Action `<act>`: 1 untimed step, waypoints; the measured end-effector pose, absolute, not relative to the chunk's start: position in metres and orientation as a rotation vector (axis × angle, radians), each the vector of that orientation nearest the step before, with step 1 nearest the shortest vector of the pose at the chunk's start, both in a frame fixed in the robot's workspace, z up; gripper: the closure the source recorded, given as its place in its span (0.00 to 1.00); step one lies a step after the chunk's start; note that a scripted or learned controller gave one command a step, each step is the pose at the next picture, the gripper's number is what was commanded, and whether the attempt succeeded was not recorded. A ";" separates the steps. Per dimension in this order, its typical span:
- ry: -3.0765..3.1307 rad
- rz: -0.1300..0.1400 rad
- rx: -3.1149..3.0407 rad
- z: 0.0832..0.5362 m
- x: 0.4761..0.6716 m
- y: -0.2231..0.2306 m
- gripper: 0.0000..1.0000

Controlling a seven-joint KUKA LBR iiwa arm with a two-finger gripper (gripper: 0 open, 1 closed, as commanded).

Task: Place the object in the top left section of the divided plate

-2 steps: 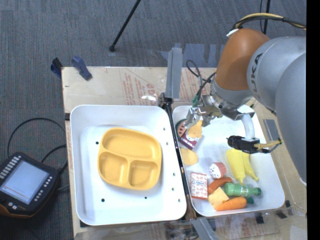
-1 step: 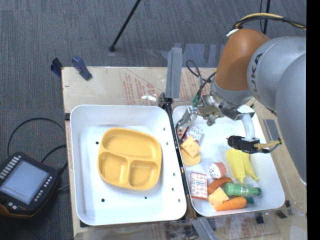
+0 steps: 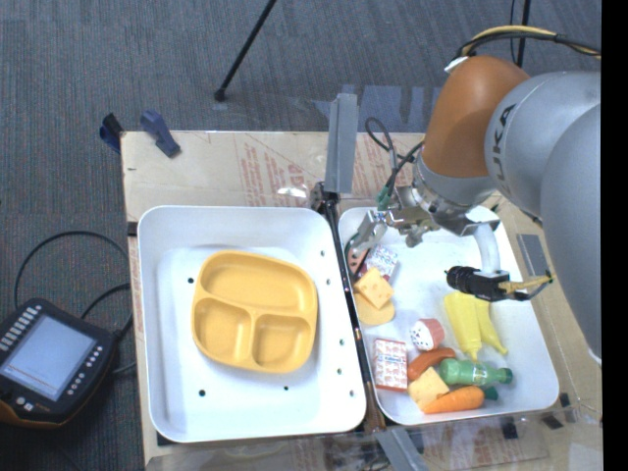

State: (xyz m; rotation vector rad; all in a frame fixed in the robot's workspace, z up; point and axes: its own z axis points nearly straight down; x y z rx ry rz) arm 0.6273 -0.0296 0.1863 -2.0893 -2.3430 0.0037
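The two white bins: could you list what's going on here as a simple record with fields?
left bin: holds yellow divided plate, nothing in its sections
right bin: toy foods, including cheese wedge, corn, carrot, green bottle
gripper: low over right bin's top left corner, near cheese wedge
task progress: nothing placed on plate yet

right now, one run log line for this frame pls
gripper: over right bin, above cheese wedge | grasp: unclear | yellow divided plate: left bin, sections bare | placement: not done
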 end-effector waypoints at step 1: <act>-2.343 0.004 -2.089 0.186 0.627 -0.030 0.00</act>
